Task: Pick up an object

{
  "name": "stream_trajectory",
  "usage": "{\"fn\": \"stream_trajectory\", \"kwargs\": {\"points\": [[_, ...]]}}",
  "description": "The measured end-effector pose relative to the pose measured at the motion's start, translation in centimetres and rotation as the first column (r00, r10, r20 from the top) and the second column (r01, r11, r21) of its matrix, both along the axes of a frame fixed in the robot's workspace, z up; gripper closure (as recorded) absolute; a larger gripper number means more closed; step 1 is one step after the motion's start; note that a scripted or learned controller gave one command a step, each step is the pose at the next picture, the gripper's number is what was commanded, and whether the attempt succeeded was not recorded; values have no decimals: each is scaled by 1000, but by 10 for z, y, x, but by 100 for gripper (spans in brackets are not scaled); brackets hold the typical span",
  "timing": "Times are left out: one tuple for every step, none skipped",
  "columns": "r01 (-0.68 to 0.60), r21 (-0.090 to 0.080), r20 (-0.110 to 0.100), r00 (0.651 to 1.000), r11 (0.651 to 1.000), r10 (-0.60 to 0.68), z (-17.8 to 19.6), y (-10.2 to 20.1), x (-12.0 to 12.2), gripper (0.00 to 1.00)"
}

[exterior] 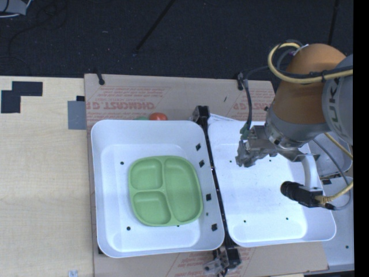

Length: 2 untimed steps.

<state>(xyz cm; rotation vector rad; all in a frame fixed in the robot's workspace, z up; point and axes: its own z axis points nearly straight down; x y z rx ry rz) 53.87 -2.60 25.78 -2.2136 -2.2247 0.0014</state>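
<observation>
Right of centre in the frame, the gripper (pixel 247 156) hangs over the right bin (pixel 271 227), its state impossible to tell, well apart from the green divided plate (pixel 165 190) lying flat in the left bin (pixel 109 154), seemingly ungrasped.

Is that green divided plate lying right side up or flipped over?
Right side up. The green plate lies flat in the left bin, its four hollow compartments facing upward.
</observation>
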Motion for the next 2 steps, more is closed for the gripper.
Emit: {"fn": "stream_trajectory", "kwargs": {"points": [[1,0,-1,1000,1000,-1,-17,55,22,100],[2,-1,0,1000,1000,-2,-21,100,32,100]]}}
